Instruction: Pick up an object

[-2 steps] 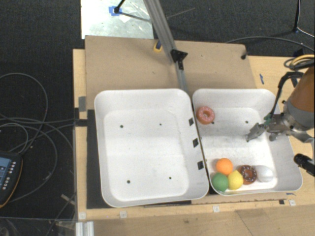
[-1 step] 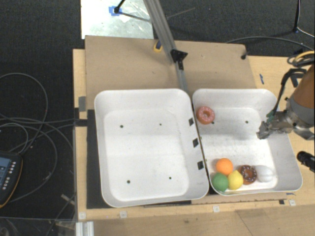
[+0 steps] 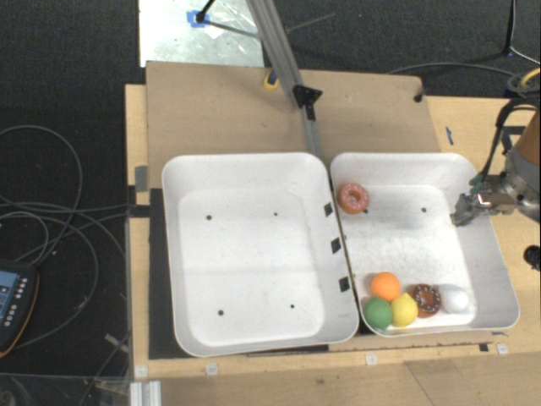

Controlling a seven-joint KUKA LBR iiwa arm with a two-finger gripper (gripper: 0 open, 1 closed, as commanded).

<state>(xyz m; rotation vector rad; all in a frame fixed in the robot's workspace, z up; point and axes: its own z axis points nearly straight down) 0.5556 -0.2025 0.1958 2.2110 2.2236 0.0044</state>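
The right bin [image 3: 482, 252] holds a pink-frosted donut [image 3: 353, 197] at its far left corner. Along its near edge sit an orange ball [image 3: 385, 285], a green ball [image 3: 379, 313], a yellow lemon [image 3: 405, 310], a chocolate donut [image 3: 425, 299] and a white egg-shaped ball [image 3: 456, 299]. My gripper [image 3: 467, 208] hangs at the bin's right rim, well to the right of the pink donut and above the cluster. Nothing shows between its tips.
The left bin [image 3: 245, 252] lies beside the right one, joined by black clips [image 3: 336, 244]. A grey pole [image 3: 279, 45] slants down from the top to the bins' far edge. Cables run on the floor at left.
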